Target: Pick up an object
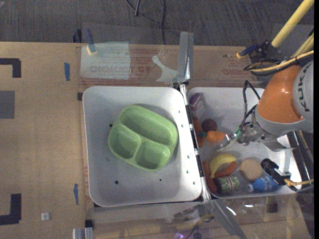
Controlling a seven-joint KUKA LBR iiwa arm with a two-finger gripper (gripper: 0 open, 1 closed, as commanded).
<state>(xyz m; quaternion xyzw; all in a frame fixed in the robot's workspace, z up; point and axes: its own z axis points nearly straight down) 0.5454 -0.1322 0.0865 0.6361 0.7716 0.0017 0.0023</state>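
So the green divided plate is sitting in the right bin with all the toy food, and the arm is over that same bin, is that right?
Not quite. The camera view shows the green divided plate alone in the left bin, not the right one. The rest stands: the toy food, such as the banana and the carrot, lies in the right bin, and the arm is over that bin.
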